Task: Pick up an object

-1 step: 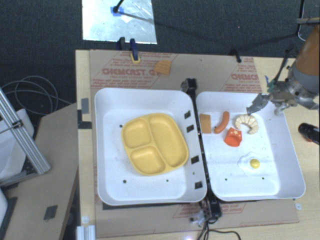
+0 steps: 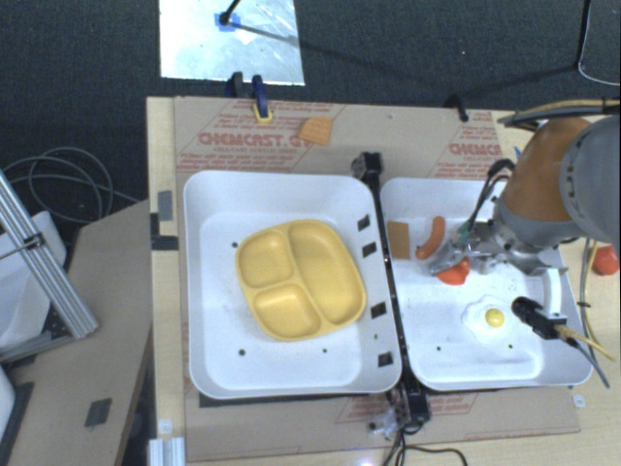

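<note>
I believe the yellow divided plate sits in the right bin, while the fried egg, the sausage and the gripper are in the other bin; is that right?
Not quite. The camera view shows the yellow divided plate in the left bin. The fried egg, the sausage and the gripper are in the other bin, the right one.

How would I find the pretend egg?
Look in the right bin, the one the arm reaches into. Near its front lies the fried egg: flat and white with a yellow middle, unlike the orange sausage and red piece behind it.
</note>
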`<state>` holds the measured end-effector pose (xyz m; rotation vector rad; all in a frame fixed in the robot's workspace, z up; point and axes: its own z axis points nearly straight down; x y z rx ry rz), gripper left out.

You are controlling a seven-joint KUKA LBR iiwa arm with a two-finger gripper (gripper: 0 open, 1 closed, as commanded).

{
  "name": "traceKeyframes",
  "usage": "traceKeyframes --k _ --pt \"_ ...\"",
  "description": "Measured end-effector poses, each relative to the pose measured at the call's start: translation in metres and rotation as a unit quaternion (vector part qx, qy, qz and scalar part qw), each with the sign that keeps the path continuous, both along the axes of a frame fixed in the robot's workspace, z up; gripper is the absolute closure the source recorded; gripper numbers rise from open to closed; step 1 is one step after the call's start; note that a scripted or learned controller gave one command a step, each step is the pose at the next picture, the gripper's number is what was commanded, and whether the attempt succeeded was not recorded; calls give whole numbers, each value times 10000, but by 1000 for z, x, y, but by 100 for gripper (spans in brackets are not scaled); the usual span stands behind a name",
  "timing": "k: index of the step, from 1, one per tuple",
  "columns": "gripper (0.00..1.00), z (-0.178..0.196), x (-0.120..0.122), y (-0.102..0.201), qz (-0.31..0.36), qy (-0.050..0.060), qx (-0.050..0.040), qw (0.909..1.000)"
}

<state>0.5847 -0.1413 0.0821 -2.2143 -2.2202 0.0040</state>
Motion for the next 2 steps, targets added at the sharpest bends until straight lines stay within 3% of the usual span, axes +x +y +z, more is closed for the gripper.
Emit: traceKeyframes --k 1,2 --pt "100 17 4 -2 -7 -54 -17 10000" --pt "100 108 14 72 48 -84 0 10000"
